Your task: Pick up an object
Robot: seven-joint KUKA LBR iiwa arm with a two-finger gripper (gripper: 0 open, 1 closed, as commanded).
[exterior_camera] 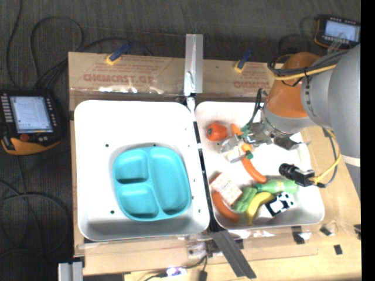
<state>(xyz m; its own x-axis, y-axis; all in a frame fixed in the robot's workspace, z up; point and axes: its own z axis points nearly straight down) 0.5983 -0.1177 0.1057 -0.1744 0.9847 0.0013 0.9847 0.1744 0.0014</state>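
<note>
- We see the gripper [241, 146] low in the right bin [313, 214], near its upper middle part; the grey arm [337, 98] with the orange band [290, 98] comes in from the right.
- We cannot tell if the claw is open or closed, because the wrist and cables hide most of it from above.
- Just under the claw lies an orange carrot-like toy [253, 168]. Its long axis runs slanted, from the upper left at the claw to the lower right. Its upper end seems to touch the claw, or to be very close to it, but we do not see it clearly held.
- To the left of the claw, a little higher, sits a red tomato [216, 131], near but apart.
- Farther toward the near edge of the bin lies a pile: a small white packet [226, 187], a green piece [253, 193], a yellow banana [255, 204] and a black and white toy [281, 204].
- In the left bin [94, 157] rests a turquoise divided plate [151, 182], well apart from the claw.
- We judge that the carrot is the nearest thing to pick, and that a grasp across its slanted axis fits best.
</note>
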